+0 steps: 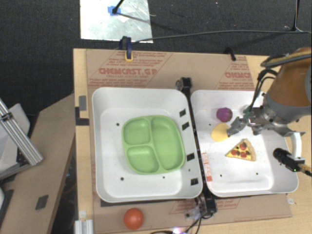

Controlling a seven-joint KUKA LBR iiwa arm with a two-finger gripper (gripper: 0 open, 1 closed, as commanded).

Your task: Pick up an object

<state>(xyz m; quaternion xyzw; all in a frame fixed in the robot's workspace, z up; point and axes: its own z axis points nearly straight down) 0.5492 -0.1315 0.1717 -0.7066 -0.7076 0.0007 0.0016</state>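
Fingers (pixel 237 126) hover low in the right bin (pixel 263 184), their tips beside the yellow toy (pixel 220 132), and you can't tell how far apart they sit, so nothing is picked yet: purple ball (pixel 224 114) and pizza slice (pixel 242 150) lie close by

You see a brown board (pixel 146 65) covering the worktop, dark floor (pixel 39 43) behind it, and a shiny sheet (pixel 117 13) there.

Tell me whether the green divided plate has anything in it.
Empty. All three compartments of the green divided plate show bare green; it sits alone in the left bin.
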